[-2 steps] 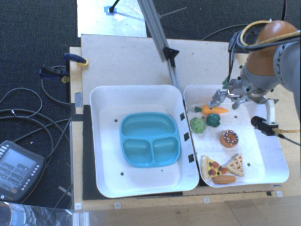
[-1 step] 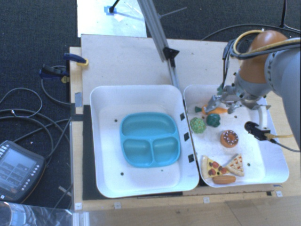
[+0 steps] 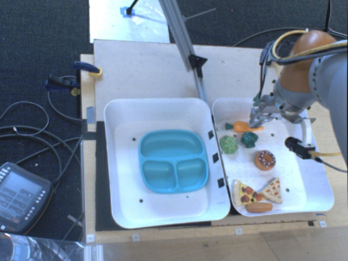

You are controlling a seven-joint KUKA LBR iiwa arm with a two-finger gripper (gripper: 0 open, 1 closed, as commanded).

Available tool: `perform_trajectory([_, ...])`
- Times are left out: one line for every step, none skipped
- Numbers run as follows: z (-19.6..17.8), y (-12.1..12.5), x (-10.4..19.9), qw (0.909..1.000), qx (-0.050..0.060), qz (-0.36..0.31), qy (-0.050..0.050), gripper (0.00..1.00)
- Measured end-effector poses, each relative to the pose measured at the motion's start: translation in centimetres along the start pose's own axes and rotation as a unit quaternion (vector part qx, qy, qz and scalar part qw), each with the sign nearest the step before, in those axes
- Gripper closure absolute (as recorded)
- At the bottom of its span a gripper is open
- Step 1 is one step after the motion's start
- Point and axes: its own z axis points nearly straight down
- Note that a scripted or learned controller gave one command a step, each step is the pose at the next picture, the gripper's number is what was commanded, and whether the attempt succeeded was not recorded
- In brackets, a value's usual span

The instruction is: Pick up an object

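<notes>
**Robot arm closes in on toy carrot in crowded bin**

A grey KUKA arm reaches in from the right, its gripper (image 3: 260, 117) lowered over the toy carrot (image 3: 243, 126) at the far end of the right-hand bin (image 3: 326, 192). The carrot lies on the bin floor beside the fingertips; whether the jaws are parted, closed or on it cannot be told from this angle. The wrist points steeply down, the orange band (image 3: 304, 58) above it, apparently so the fingers meet the carrot from overhead. The other toys lie loose, as pick targets would: a light green vegetable (image 3: 229, 144) and a dark broccoli (image 3: 249, 140) just nearside of the carrot, a doughnut (image 3: 265, 160) beyond them, and two pizza slices (image 3: 260, 191) and a sausage (image 3: 259, 206) well apart from it. A blue divided plate (image 3: 174, 161) sits in the left bin (image 3: 117, 145).
</notes>
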Motion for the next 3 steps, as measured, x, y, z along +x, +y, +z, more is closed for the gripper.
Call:
perform_trajectory([-4.6, -0.1, 0.5, 1.0, -0.001, -0.002, 0.0, 1.0])
perform_trajectory([-9.4, -0.7, 0.4, 1.0, -0.001, -0.002, 0.0, 1.0])
perform_trajectory([-14.0, -0.5, 0.4, 1.0, -0.002, -0.002, 0.0, 1.0])
